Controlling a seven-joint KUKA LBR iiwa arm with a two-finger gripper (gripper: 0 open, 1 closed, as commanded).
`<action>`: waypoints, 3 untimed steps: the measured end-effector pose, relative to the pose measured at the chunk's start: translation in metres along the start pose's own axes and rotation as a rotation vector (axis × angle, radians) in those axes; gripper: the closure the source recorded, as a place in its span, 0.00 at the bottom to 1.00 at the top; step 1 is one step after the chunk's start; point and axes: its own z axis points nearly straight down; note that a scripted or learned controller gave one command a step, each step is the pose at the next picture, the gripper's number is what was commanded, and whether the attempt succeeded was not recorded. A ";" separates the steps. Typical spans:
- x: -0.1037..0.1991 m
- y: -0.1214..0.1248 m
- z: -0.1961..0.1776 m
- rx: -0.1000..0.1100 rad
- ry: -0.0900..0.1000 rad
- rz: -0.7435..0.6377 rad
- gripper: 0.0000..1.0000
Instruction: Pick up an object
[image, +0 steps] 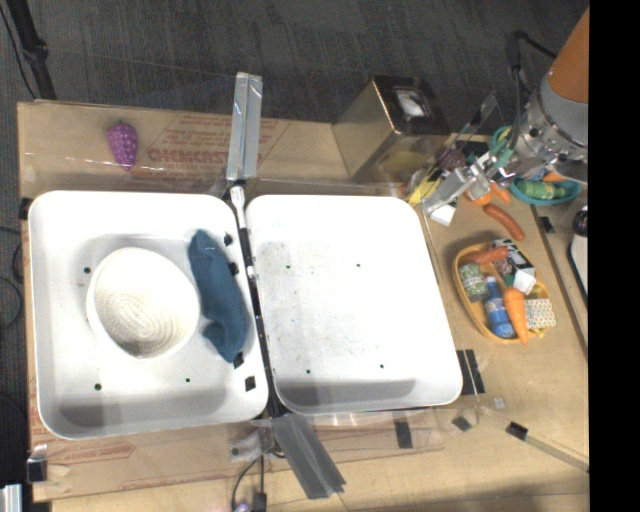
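- White plastic makes up the two shallow bins on your counter (330, 450): the left bin (60, 400) fills the left half of the frame and the right bin (420, 300) sits at centre, their inner rims just beside each other.
- In the left bin you have a round, pale woven object (145, 305), dome-shaped like a hat or a bowl turned over, lying left of centre on the bin floor.
- A dark blue cloth (220, 295) lies just to the right of it, a long crumpled strip that runs from the bin's upper middle down toward its lower right, close to the wall between the bins. Whether cloth and woven object touch is hard to tell.
- Your arm (565, 75) comes in at the upper right corner of the frame, with the orange band at the very top.
- The jaws (460, 190) hang over the counter just beyond the right bin's upper right corner, amid clutter; you cannot tell from this view whether they are open or closed, and nothing can be made out between them.
- Both things in the left bin lie well apart from the jaws, far to the lower left, with the whole right bin between.
- A yellow tray of small items (500, 290) sits on the counter right of the right bin, and a purple object (122, 143) rests at the upper left.
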 end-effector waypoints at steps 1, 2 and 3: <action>0.016 -0.043 0.037 0.002 0.003 -0.308 0.00; 0.016 -0.041 0.050 0.000 0.002 -0.539 0.00; 0.003 -0.006 0.041 0.000 0.000 0.004 0.00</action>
